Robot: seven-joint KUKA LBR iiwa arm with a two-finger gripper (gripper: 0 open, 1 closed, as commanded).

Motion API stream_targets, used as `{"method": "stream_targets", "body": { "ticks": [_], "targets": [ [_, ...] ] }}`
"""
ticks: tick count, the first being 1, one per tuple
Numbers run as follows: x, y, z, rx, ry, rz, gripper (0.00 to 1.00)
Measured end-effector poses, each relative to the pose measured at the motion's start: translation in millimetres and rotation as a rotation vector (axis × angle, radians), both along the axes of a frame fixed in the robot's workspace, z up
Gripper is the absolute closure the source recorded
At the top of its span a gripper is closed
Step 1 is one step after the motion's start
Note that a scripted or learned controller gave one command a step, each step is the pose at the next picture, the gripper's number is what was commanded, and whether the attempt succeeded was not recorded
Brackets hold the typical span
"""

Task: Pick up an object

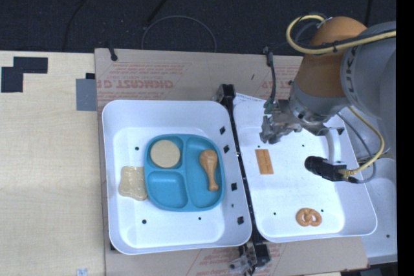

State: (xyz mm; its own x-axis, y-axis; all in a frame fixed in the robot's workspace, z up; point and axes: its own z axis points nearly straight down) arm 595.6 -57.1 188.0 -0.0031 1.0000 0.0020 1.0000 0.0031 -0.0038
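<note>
under me two white bins sit side by side: the left bin (107,171) and the right bin (326,197), their inner rims touching along a dark seam. a black bracket (227,96) sits at the far end of that seam and another clamp (253,256) at the near end. both bins rest on a cardboard sheet (168,74) with reversed red print. left of it lies my pale wooden bench top (45,171), marked with a black stepped patch (22,71) and a grey square (85,94). beyond is dark carpet (97,3) with thin cables on it.
</note>
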Motion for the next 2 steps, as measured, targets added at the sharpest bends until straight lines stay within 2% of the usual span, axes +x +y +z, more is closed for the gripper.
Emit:
{"method": "stream_targets", "body": {
  "ticks": [1, 2],
  "targets": [
    [5, 57, 16, 0.000, -0.002, 0.002, 1.00],
    [0, 112, 12, -0.001, 0.000, 0.001, 1.00]
  ]
}}
